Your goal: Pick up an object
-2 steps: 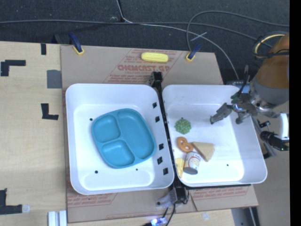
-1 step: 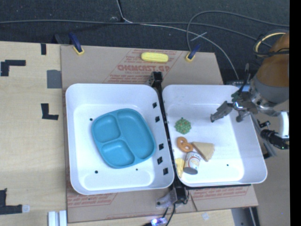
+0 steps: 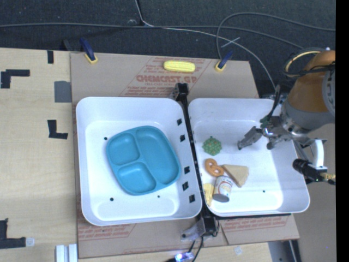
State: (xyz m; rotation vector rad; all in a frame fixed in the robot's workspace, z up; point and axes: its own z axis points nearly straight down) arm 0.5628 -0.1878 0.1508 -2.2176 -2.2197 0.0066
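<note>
My gripper [image 3: 258, 141] hangs over the middle of the right bin [image 3: 289, 198], open, with nothing between its fingers. To its left lies a green knobbly ball [image 3: 212, 145]. Below that ball are an orange ring-shaped piece [image 3: 214, 167], a tan wedge [image 3: 236, 173] and a small can [image 3: 222, 188] lying on its side. A yellow piece [image 3: 208, 191] sits against the bin's left wall beside the can. All these things lie apart from the gripper, to its left and lower left.
The left bin [image 3: 87, 146] holds a blue divided plate [image 3: 143, 159]. A yellow corn cob [image 3: 179, 66] lies on the cardboard behind the bins. Black clips [image 3: 182, 91] join the two bins along their shared wall. Cables run across the dark floor at the back.
</note>
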